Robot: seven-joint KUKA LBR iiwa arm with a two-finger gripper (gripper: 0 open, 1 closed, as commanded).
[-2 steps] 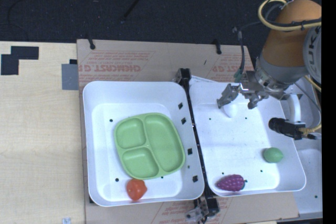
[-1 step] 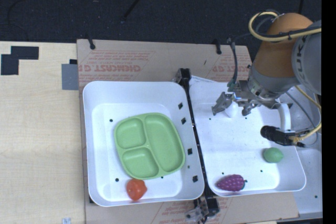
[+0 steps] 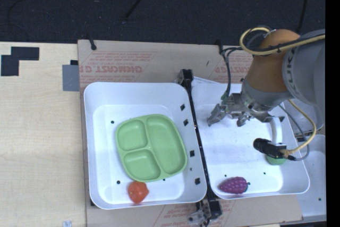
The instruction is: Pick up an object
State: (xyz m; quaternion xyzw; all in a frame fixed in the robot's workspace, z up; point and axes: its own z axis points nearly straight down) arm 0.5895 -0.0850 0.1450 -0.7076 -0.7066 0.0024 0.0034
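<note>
My gripper [image 3: 227, 118] hangs over the far part of the right bin [image 3: 297, 186]. It is open, its grey fingers [image 3: 214, 117] spread apart, and only white bin floor shows between them. A purple bunch of grapes [image 3: 234, 185] lies at the near edge of that bin, well apart from the gripper. In the left bin [image 3: 101, 114] sits a green divided plate [image 3: 151, 147], with a small red-orange fruit [image 3: 137, 192] by the plate's near left corner.
A black divider [image 3: 194, 141] runs between the two bins. A bit of something green [image 3: 275, 160] peeks out at the right side of the right bin. The grey arm with its orange band [image 3: 271, 69] comes in from the right above that bin.
</note>
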